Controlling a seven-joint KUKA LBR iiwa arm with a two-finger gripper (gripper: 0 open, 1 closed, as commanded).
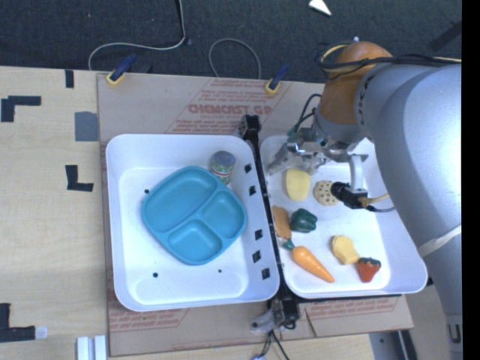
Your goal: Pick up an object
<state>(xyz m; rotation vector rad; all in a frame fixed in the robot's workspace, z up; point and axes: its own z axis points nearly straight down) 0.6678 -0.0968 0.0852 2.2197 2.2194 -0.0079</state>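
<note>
Jaw spacing cannot be told from the camera view: the gripper (301,153) is seen from above as a cluster of metal parts and cables, and nothing shows plainly between its jaws. It hangs over the far end of the right bin (409,276), just beyond a pale yellow toy fruit (297,184), which looks like the nearest candidate for the pick. A speckled cookie-like disc (323,192) lies just beside that fruit. Nearer the camera lie a green toy pepper (304,219), a brown bread-like piece (280,221) against the dividing wall, a toy carrot (311,264), a small yellow piece (344,249) and a red strawberry-like toy (367,269). The left bin (120,276) holds a blue divided plate (195,214) and a small tin (222,165) touching its far edge. The likely trouble is crowding: the yellow fruit sits close to the disc and to the wall between the bins, so a descent slightly off centre could land a jaw on the disc or the wall, or nudge the rounded fruit sideways so that it rolls out of the closing grasp. Its smooth curved surface also looks apt to slip under a shallow pinch. The arm (420,141) reaches in from the right, its broad grey link filling that side, with the orange band (352,58) above the wrist and the wrist bent downward toward the bin's far left corner.
</note>
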